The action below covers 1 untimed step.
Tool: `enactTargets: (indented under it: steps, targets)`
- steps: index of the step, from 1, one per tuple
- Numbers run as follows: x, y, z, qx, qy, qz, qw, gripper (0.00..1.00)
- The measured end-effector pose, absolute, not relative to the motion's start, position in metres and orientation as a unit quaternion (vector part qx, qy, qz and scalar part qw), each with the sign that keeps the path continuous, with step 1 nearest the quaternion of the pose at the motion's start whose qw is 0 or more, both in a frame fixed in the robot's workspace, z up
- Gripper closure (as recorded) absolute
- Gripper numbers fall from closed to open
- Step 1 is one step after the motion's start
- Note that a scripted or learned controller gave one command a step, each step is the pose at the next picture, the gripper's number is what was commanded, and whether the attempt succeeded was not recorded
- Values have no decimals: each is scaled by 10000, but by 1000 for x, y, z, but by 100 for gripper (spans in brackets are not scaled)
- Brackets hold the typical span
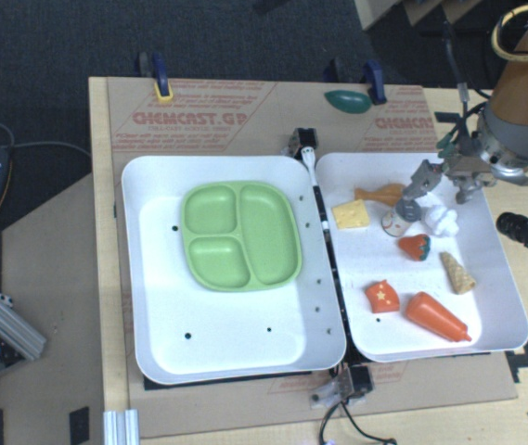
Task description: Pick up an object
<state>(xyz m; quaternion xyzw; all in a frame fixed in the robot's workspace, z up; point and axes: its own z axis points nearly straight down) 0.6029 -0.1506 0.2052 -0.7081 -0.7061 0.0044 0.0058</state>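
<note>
My gripper [438, 204] hangs over the back of the right bin [509, 290], open. Its left finger [414, 193] reaches down beside a small round white piece [393, 221]. A crumpled white object [443, 220] lies just below the gap between the fingers, and nothing is held between them. Around it lie a yellow cheese wedge [351, 214], an orange piece [380, 194], a red strawberry-like item [414, 246], a tan cone [457, 273], a red chunk [382, 297] and an orange carrot [438, 316].
The left bin [152, 295] holds a green divided plate [242, 235]. A black hinge strip [324, 239] runs between the bins. A teal object [348, 101] and blue clamps [161, 74] sit at the bench's back edge.
</note>
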Motion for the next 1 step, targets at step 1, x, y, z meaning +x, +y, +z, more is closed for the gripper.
enactTargets:
  steps: [1]
  targets:
    - [606, -150, 214, -7072, -7070, -1, -4, 0]
